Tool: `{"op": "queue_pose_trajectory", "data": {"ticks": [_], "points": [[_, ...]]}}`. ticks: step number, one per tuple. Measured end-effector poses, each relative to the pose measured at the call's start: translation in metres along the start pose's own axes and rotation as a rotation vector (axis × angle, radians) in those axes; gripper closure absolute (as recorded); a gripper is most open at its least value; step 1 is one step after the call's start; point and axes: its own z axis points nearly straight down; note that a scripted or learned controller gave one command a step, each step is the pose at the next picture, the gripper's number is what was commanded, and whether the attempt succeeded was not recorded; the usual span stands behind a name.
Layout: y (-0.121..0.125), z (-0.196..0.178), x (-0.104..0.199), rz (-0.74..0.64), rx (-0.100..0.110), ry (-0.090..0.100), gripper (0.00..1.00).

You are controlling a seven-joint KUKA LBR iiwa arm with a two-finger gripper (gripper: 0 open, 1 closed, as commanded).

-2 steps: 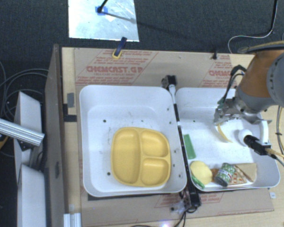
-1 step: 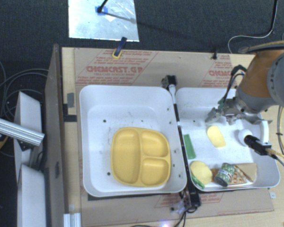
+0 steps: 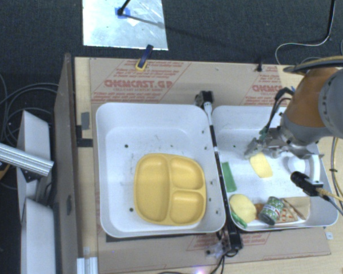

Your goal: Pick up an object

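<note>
Nearest lie a lemon (image 3: pixel 243 208) and can (image 3: pixel 270 211) in the right bin (image 3: pixel 234 124), then a yellow block (image 3: pixel 261 165) untouched just below the gripper (image 3: pixel 265 145), apparently gripping nothing, so the pick remains undone.

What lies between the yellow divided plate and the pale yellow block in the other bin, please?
In the camera view, the bins' adjoining walls and a green strip lie between the plate and block.

Tray (image 3: pixel 170 188) in L bin (image 3: pixel 111 170)
</note>
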Motion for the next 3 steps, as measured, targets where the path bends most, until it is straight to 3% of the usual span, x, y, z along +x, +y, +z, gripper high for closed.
{"op": "queue_pose_trajectory", "data": {"ticks": [1,2,3], "points": [[0.001,-0.012,0.0,-0.001,-0.004,0.0,1.0],[0.082,-0.002,0.048,-0.009,-0.01,0.001,1.0],[0.079,-0.002,0.043,-0.003,-0.004,-0.001,0.0]]}}
